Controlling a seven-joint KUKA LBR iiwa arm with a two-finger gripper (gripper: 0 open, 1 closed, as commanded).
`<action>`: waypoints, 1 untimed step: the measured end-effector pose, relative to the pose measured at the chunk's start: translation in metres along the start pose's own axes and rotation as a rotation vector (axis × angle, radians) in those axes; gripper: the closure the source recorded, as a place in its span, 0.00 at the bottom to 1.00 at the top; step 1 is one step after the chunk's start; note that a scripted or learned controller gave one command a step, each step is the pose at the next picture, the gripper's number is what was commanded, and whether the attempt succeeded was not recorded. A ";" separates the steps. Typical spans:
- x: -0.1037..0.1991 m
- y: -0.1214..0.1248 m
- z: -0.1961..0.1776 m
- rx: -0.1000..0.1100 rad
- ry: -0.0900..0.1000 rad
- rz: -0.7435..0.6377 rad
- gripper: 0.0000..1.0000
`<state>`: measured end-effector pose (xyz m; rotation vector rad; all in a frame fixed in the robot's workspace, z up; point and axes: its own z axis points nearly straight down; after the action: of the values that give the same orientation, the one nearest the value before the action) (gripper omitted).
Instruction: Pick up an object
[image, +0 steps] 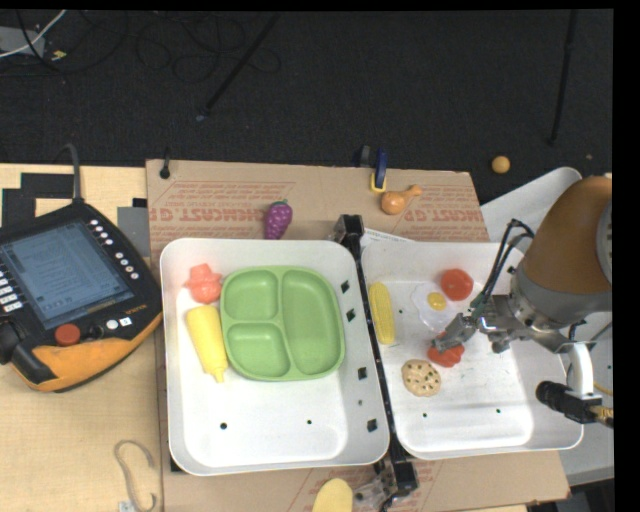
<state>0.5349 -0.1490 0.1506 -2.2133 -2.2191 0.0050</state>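
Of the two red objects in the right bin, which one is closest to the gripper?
The lower red piece, directly at the gripper. The round red one lies farther up the bin.

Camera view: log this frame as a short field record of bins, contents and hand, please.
left bin: green plate, yellow bottle and pink toy beside it
right bin: corn, cookie, tomato, small yellow piece, red piece
hand: low over right bin, at the red piece
grasp: cannot tell
outside bins: purple grapes, orange gourd
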 end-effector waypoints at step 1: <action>0.002 -0.001 0.061 -0.008 -0.003 0.003 0.00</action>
<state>0.5332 -0.1464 0.0893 -2.2216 -2.2218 0.0001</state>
